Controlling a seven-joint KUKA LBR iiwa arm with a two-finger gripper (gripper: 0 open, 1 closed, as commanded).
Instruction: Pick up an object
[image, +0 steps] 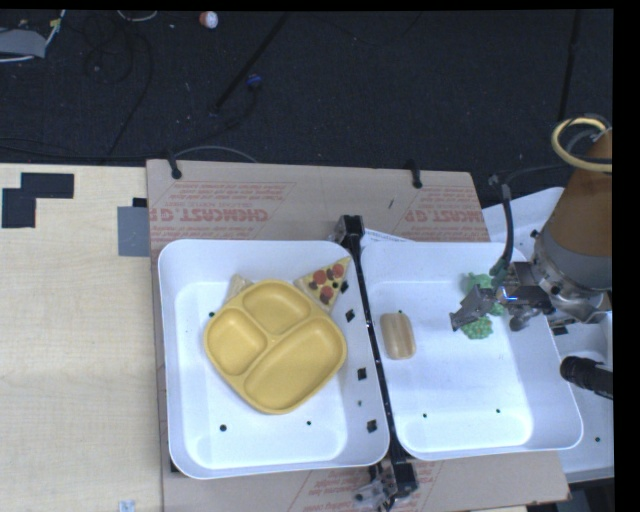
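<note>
The gripper (478, 312) is over the right bin (440, 425), toward its 2 o'clock side, and its fingers are clenched around a green broccoli toy (480, 300). At 9 o'clock from it lies a tan bread piece (398, 336). The left bin (200, 440) holds a yellow divided plate (276, 345), with a pizza slice (328, 282) at its 1 o'clock.

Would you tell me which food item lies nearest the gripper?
The green broccoli piece in the right bin, right at the gripper; the tan bread roll and pizza slice lie farther left.
</note>
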